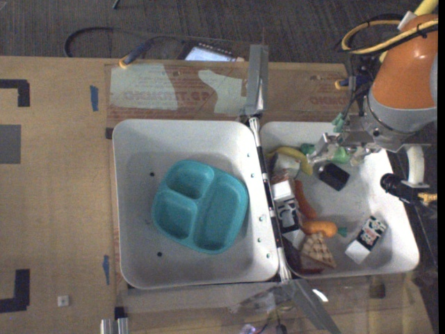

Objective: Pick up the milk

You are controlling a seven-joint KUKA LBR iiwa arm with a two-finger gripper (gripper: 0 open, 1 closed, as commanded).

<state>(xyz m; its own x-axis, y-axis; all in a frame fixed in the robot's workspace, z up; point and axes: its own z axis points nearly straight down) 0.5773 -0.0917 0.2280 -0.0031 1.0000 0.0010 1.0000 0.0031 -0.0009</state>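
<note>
On the brown tabletop sit two white bins side by side. Nearest the camera, at the front of the right bin, lie a pizza slice, a carrot and the milk, a small white carton with black patches, resting tilted near the front right corner, well apart from the gripper. A second small carton stands against the divider, beside a hot dog. The left bin holds a teal divided plate. Farther back in the right bin lie a banana and a black block. The gripper hangs over that back area just above the block; whether it is open or closed cannot be told.
</note>
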